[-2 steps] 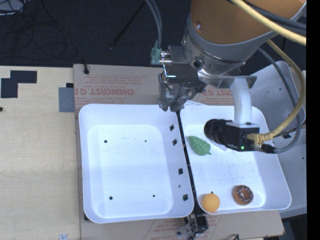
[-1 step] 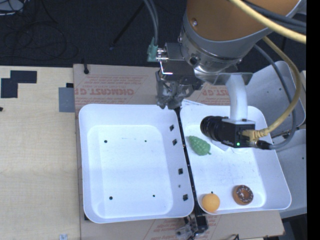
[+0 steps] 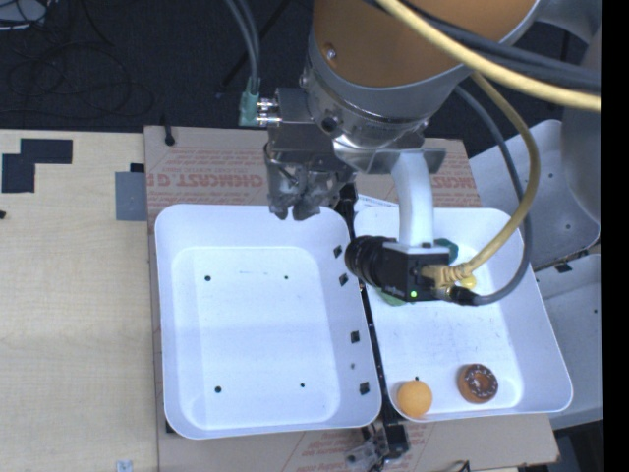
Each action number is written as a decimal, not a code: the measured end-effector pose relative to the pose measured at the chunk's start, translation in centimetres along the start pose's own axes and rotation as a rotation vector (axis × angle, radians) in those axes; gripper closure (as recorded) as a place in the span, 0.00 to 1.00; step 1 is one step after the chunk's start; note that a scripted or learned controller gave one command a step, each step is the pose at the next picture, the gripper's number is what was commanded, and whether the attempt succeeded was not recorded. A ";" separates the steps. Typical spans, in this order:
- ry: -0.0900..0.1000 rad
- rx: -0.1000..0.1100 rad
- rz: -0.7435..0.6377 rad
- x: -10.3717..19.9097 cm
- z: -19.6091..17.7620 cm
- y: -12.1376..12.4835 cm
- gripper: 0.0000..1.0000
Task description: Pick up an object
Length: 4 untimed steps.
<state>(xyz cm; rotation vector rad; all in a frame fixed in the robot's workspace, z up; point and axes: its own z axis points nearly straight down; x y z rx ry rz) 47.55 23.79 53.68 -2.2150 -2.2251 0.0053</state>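
My jaws hang over the far rim of the view's left bin [image 3: 256, 327], near the corner by the divider. Whether they stand open or closed I cannot tell from this angle. The things to pick lie in the right bin [image 3: 467, 334], at its near edge: an orange ball [image 3: 414, 398] close to the divider and, just beside it, a brown ring-shaped piece [image 3: 479, 383]. Both are well apart from me.

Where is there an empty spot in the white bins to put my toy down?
The left bin has a bare floor from wall to wall; just the tool hangs over its far rim. In the right bin, the near corner is crowded with an orange ball and a brown ring.
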 end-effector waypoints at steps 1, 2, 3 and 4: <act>-0.004 0.007 0.002 0.5 6.1 0.0 1.00; 0.002 -0.005 0.001 0.5 0.1 0.1 1.00; -0.004 0.006 0.004 0.6 5.5 0.5 1.00; 0.001 -0.006 0.004 0.6 -0.3 3.6 1.00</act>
